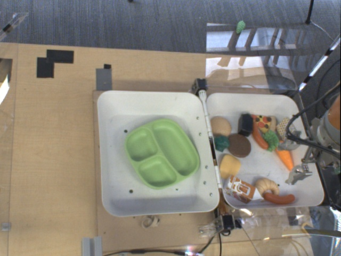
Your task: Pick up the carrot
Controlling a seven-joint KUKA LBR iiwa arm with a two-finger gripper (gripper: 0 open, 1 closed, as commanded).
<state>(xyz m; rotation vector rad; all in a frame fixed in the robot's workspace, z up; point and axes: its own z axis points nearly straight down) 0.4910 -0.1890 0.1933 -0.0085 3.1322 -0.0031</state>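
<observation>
So in the camera view, your carrot (pixel 285 158) is in the right bin (pixel 266 101), over toward its right side, roughly mid-depth. It's the small orange wedge with its fat end up by a green leafy bit (pixel 272 139) and its point aimed toward the near-right corner. Don't mix it up with the longer orange-red piece (pixel 259 137) just left of the greens; that looks like a different toy to me.

Handling-wise, I'd guess it's a light hollow plastic play-food piece: stiff, smooth, kinda slippery, and tapered, so it'll want to squirt out toward the thin end if you pinch it there. I'd take it across the thick half, just below the greens, with the fingers closing across its width rather than along its length. Nothing fragile about it, but it's so light that a nudge will probably send it skating on the bin floor.

The claw (pixel 300 174) sits just to the near-right of the carrot's tip, close beside it but not on it. You can see metal bits there, but honestly I can't tell whether it's spread or pinched. Nothing is visibly between its tips. The sausage (pixel 278 198) and croissant (pixel 266 185) lie nearer still, a bit left of the claw, so watch those on the approach.
</observation>
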